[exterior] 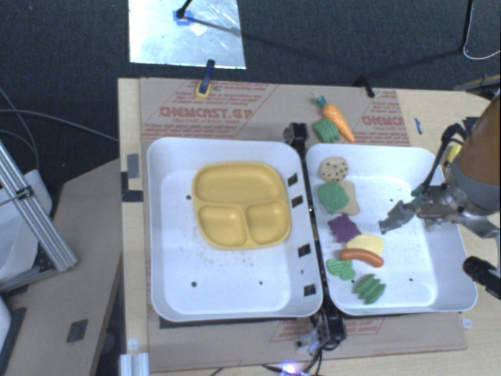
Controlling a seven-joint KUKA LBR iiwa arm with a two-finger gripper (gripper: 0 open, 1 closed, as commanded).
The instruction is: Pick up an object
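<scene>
While the arm reaches in from the right, this is what the camera view shows:

Arm: the grey arm (479, 163) comes over the right rim of the right bin (450, 288).
Jaws: the jaws (394, 218) hang over the bare floor of the right bin, just right of the toy food. Whether they are open or closed is too hard to tell. Nothing shows between them.
Toys to pick: all lie along the left side of the right bin.
Top of the row: a cookie (333, 168), then a green leafy piece (332, 197) lying on a tan slice (349, 198).
Middle of the row: a purple piece (343, 228), then a yellow piece (366, 244) with a hot dog (362, 257) touching it.
Bottom of the row: a small green piece (340, 269) and a green pod (369, 288).
In the way: the yellow piece and the purple piece lie closest to the jaws, a bit apart from them.
Left bin: the left bin (168, 288) holds a yellow tray (239, 204) with three parts.
On the desk: a toy carrot (338, 119) and a green toy (324, 130) lie on the desk (235, 108), behind the right bin.
</scene>
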